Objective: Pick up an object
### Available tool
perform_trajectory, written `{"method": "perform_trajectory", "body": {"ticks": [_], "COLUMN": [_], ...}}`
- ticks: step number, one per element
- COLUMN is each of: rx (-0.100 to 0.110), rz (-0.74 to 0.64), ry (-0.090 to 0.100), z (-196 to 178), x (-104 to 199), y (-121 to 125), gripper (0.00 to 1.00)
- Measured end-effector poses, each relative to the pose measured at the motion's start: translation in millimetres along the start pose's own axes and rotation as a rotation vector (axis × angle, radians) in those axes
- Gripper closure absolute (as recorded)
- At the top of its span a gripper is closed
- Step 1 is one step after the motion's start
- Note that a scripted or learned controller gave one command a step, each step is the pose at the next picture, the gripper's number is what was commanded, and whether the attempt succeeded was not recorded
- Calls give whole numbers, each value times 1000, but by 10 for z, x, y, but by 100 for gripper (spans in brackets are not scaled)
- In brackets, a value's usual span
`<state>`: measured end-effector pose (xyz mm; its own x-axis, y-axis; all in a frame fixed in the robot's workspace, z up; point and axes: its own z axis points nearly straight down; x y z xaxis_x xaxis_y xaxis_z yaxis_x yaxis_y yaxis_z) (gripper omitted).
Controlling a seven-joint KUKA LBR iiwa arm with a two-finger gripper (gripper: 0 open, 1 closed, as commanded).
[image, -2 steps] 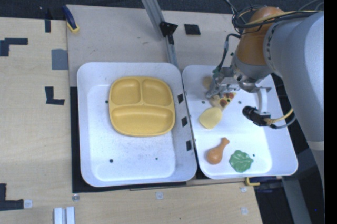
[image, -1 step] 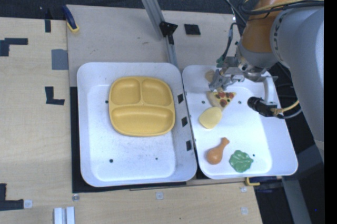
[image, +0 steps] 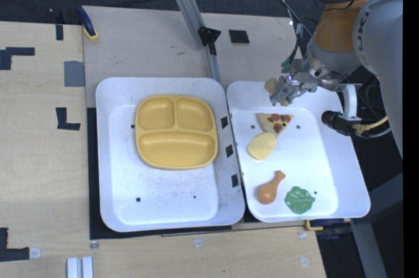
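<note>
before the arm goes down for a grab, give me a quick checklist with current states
1. Gripper over the right bin, at its far end: ok.
2. Gripper free of any item: cannot tell, fingers too small to read.
3. Nearest target, the pizza slice, lies flat just below the gripper, unobstructed: ok.
4. Pizza slice apart from the yellow piece: not ok, they look nearly touching.
5. Drumstick and green piece well away from the descent: ok.
6. Yellow tray sits in the left bin, out of the way: ok.
</note>
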<state>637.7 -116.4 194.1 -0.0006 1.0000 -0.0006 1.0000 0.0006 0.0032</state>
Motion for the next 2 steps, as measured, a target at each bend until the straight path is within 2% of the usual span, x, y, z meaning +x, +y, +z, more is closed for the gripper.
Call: {"method": "perform_trajectory", "body": {"ticks": [1,2], "rx": [0,6], "rz": [-1,-5], "ry": [0,1], "z": [-389,-271], "x": [3,577], "y": [9,-65], "gripper": [100,100]}}
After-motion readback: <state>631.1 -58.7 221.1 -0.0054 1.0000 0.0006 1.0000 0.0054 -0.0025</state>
